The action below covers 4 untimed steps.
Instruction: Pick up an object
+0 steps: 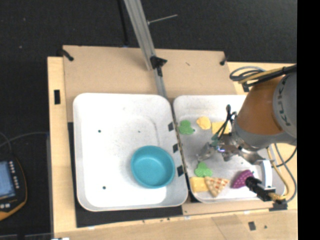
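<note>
The pincer [206, 152] hangs low in the right bin [200, 103], its open-or-closed state impossible to tell. Nearest target: the green piece [202, 171] just beneath. It should drop straight, centring over it, clear of the yellow block [198, 184].

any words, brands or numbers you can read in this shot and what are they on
"KU": dark letters, cut off at the frame edge, on the grey arm above its orange band.
The handheld screen unit at the left edge shows a lit display, too small and blurred to read.
Nothing legible on the bins or toys.
</note>
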### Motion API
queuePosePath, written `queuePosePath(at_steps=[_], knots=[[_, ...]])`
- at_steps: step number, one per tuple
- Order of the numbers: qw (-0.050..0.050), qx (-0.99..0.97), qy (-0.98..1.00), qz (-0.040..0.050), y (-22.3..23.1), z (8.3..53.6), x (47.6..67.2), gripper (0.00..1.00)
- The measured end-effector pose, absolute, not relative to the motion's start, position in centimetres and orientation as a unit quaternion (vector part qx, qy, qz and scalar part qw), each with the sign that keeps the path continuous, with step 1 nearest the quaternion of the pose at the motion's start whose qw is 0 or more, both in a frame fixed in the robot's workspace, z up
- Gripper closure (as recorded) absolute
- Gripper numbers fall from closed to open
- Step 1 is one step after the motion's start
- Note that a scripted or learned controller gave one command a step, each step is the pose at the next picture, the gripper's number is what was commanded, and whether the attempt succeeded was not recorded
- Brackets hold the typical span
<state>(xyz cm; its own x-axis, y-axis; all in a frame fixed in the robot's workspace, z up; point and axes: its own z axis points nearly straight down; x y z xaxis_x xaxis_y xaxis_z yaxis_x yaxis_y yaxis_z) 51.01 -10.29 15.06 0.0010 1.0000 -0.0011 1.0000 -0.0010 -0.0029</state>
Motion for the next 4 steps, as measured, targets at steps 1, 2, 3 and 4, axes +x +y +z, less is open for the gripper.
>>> queuePosePath(at_steps=[1,2,3,4], knots=[[-0.001,-0.708,-0.706,0.0005,-10.4,9.9,51.0,0.0],[-0.001,-0.709,-0.705,-0.0024,-10.4,11.1,51.2,1.0],[-0.003,-0.706,-0.708,-0.002,-10.3,15.4,51.4,1.0],[-0.004,-0.706,-0.708,-0.0022,-10.4,21.7,51.9,1.0]])
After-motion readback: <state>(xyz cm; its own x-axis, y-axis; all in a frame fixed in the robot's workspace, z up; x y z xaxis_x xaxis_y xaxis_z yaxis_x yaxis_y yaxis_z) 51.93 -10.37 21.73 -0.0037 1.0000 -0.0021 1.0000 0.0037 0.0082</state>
